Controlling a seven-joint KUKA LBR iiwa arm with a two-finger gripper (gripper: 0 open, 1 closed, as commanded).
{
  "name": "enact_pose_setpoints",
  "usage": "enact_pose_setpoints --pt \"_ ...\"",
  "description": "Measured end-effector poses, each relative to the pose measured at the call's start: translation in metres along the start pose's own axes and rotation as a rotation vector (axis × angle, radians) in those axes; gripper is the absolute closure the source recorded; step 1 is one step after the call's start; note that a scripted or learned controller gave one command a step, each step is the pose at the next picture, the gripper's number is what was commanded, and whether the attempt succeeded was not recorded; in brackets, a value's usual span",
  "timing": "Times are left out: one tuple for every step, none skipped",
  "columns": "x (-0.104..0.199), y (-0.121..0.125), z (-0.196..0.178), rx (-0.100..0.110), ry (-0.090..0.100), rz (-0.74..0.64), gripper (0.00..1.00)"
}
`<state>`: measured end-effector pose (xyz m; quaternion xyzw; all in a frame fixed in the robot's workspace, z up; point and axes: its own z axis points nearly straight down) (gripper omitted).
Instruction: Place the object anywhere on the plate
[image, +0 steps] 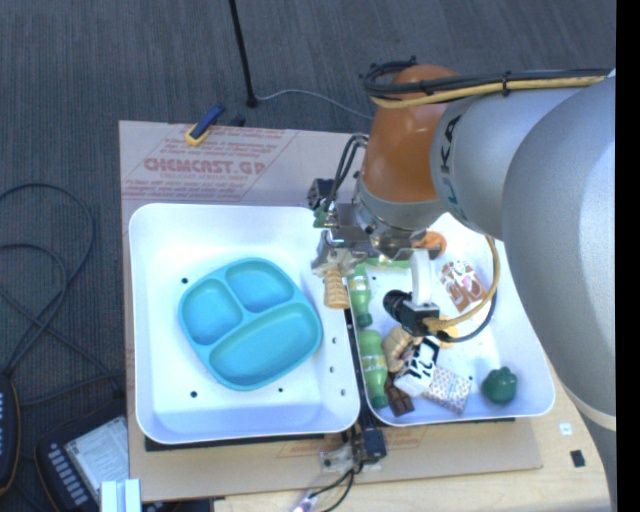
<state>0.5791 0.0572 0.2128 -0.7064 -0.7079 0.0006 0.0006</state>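
A: What's readable here?

B: Red "CHEMCAST GP" on the cardboard sheet (205, 165), near its far edge. In the left bin (150, 300) the blue divided plate (250, 322) sits mid-floor.

A: And the object?

B: A tan ridged piece (335, 290) hangs over the rim between the bins, under the gripper (345, 255). Can't tell whether the jaws are gripping it. Clutter fills the right bin (525, 385).

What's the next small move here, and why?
Probably a short move toward the view's left, to bring the gripper over the blue plate. It sits above the divide between the two bins, with a tan item just below it, though whether that item is gripped is unclear. The plate lies in the left bin, divided into three compartments, with nothing on it.
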Motion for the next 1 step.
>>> enact_pose_setpoints --pt "-0.0004 -0.0001 0.0002 0.0 0.0 0.001 0.0"
